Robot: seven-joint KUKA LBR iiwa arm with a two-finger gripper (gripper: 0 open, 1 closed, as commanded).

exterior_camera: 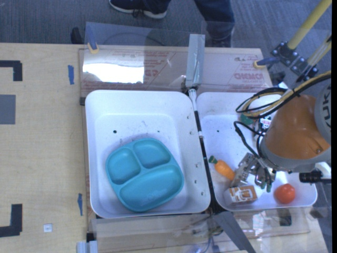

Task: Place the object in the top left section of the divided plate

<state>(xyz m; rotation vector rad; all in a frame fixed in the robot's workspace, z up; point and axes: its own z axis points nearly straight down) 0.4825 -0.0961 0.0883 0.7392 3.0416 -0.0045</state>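
Camera view: looks down on two white bins, side by side.
Object: not sure which one the arm wants. A small brown and white carton (pixel 242 194) lies right under the gripper, so that is my guess.
Where it is: the carton sits on the floor of the right bin (pixel 221 121), near the front edge.
Gripper (pixel 257 174): it hangs low in the right bin, just above the carton. Its fingers are too small and dark for me to see, so I cannot tell if they are released or clenched. I see nothing held between them.
Other toys: a little orange carrot (pixel 223 168) lies just left of the gripper. A red tomato (pixel 285 193) lies just right of it.
Divided plate (pixel 144 174): a blue plate with three parts sits in the left bin (pixel 100 120). Nothing is on it.
Top left section (pixel 122 165): bare blue, waiting.
Done: I think the arm has got itself over the toys, and that is all.
Left to do: grab the toy, lift it, carry it over the wall between the bins, and drop it in the top left section.
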